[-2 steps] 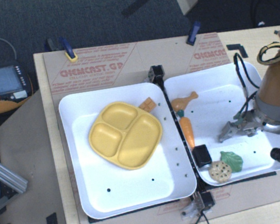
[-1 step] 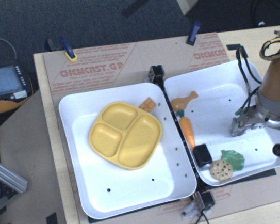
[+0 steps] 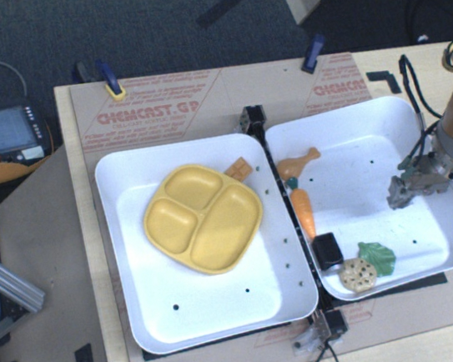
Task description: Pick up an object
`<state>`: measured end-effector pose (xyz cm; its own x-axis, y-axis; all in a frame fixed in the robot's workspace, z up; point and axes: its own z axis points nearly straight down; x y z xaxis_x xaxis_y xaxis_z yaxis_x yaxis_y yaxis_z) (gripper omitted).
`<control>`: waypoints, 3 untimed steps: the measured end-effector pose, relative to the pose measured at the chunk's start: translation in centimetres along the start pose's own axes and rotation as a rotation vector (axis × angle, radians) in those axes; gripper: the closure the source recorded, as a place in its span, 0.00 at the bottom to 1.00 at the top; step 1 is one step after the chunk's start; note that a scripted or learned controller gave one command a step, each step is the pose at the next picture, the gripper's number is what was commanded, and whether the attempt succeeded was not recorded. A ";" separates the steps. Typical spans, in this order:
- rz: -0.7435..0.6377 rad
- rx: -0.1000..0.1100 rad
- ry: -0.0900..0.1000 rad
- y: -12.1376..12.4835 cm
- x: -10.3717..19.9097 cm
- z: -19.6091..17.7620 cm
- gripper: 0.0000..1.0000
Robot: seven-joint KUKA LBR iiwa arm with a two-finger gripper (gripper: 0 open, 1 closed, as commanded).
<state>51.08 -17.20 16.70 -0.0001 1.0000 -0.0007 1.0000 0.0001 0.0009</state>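
I see a divided plate (image 3: pixel 203 218) in the left bin (image 3: pixel 145 314); in the right bin (image 3: pixel 353 123), a carrot (image 3: pixel 302 213), block (image 3: pixel 327 250) and cookie (image 3: pixel 358 274) lie along its left side.

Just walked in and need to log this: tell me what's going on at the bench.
A grey arm reaches in from the right, its gripper low over the right bin, with nothing seen held. The toys lie along that bin's left and front edge: a chicken leg, a carrot, a black block, a cookie and a green leaf. The left bin holds a yellow plate.
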 end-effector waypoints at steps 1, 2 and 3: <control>-0.001 -0.002 -0.001 0.1 0.0 -5.1 1.00; -0.001 -0.006 -0.003 0.2 -0.1 -10.5 1.00; -0.005 0.003 0.002 2.2 5.1 -8.7 1.00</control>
<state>53.26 -12.08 25.36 -0.0050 1.0000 0.0017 1.0000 0.0050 -0.0022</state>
